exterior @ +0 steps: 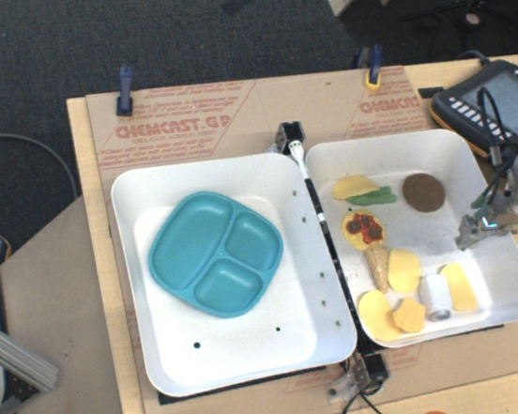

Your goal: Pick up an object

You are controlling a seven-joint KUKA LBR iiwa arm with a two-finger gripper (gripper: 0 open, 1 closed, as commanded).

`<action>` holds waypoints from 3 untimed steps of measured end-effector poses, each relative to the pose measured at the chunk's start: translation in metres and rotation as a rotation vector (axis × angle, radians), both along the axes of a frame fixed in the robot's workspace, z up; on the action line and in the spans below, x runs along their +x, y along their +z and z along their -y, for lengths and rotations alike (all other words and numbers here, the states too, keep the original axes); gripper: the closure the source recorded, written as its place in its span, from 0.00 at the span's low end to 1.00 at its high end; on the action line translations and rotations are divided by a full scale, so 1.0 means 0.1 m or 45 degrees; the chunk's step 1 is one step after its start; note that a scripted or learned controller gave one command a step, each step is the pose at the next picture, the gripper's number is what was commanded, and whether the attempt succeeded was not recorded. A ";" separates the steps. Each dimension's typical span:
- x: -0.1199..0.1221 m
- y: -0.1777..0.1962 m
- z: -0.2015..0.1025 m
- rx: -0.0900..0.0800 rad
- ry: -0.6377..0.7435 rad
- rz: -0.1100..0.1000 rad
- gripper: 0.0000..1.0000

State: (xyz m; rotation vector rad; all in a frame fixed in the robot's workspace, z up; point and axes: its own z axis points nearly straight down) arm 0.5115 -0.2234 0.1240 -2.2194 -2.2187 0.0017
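Note:
The right bin [440, 144] holds several toy foods: a yellow piece with a green strip [363, 189], a brown round cookie [423, 192], a small pizza-like piece with red topping [363, 227], a tan cone [378, 266], yellow slices [403, 270], an orange-yellow chunk [408, 315], a white cylinder [434, 295] and a yellow block [460, 287]. My gripper [478, 227] comes in over the bin's right side, low above bare bin floor, right of the yellow slices. Nothing shows between its fingers.
The left bin [143, 264] carries a teal divided plate [215, 252]. A black divider strip [319, 231] runs between the bins. A pendant with cables [483, 110] lies at the back right. Blue and orange clamps [122, 79] hold the board's far edge.

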 end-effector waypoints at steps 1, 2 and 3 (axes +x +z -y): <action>-0.30 2.02 -0.97 -0.003 0.013 0.029 1.00; -0.32 2.44 -0.17 -0.011 -0.008 0.015 1.00; -0.14 2.26 0.02 -0.006 -0.001 0.008 1.00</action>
